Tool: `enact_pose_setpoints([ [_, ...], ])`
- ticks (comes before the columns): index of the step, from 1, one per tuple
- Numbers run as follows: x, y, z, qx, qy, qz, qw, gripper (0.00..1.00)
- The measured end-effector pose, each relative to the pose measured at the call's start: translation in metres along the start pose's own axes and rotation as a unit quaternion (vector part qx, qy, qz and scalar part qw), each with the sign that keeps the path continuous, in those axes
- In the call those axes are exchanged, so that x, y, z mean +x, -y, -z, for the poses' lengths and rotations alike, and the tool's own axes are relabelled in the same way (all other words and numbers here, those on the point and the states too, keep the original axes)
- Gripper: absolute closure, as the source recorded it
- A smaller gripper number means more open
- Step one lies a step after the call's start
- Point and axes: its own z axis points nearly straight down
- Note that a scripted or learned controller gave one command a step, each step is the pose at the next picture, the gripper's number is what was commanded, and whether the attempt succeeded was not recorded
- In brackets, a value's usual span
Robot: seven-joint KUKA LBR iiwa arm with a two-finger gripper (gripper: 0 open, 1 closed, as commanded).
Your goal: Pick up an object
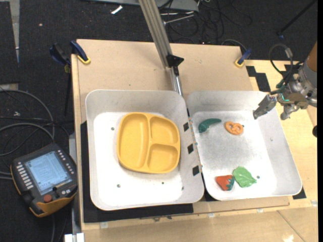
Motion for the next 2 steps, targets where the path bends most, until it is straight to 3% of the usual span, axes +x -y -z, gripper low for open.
enact_pose_setpoints([
  [1,0.000,0.000,0.000,0.000,0.000,0.000,1.0000,0.00],
  [2,-0.005,-0.008,-0.053,0.002,0.000,-0.001,1.0000,0.00],
])
